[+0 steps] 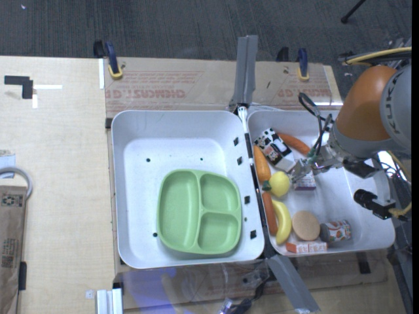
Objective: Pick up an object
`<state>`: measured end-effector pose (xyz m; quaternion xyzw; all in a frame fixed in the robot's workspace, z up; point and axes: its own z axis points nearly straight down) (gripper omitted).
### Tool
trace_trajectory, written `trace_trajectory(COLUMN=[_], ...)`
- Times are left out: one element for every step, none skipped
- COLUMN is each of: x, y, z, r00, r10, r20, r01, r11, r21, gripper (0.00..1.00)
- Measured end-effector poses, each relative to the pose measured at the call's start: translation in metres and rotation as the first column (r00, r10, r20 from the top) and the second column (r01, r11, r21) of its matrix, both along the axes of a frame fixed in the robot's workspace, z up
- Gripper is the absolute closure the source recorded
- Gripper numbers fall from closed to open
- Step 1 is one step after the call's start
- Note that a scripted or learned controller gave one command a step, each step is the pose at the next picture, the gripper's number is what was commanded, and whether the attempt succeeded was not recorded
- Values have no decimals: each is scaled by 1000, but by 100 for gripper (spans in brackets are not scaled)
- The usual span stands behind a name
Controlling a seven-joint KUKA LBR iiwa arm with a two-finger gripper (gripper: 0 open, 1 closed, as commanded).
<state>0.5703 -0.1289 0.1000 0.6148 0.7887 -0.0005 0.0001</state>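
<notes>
Claw (302, 171) fingers too small, blurred.

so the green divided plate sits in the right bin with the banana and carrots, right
Not quite. The camera view shows the green divided plate alone in the left bin; the banana and carrots lie in the right bin, where the hand reaches.

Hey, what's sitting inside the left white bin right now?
A green divided plate with three compartments lies in the left bin. The bin floor under the plate is covered.
</notes>
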Motion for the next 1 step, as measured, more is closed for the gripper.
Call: trace_trajectory(x=[-15], y=[34], z=[124], r00=[1000], r10=[-13], r20=[0], r01=[13], r11=[1000], r21=[0], gripper=[100])
